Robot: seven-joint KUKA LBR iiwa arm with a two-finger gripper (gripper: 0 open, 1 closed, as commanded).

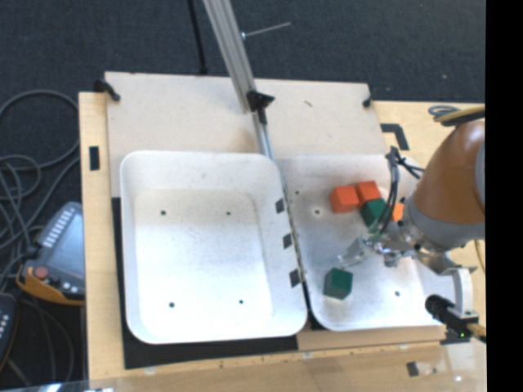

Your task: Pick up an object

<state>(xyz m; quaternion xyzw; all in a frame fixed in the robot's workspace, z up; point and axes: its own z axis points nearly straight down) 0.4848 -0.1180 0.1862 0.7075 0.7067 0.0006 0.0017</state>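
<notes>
Robot arm's end effector (359, 253) hangs low in the right bin (327, 178), grip state unclear, between green cube (337, 283) and orange blocks (355, 196).

Arm (458, 186): bulky orange band over grey wrist, black cable, metallic hand (372, 247).

A robotics lab: a plywood table (94, 219) carrying two white bins (147, 219) stands on dark carpet, with loose cables (33, 162) and a teach pendant (57, 251) beside the table and an aluminium camera mast (229, 39) behind it.
</notes>
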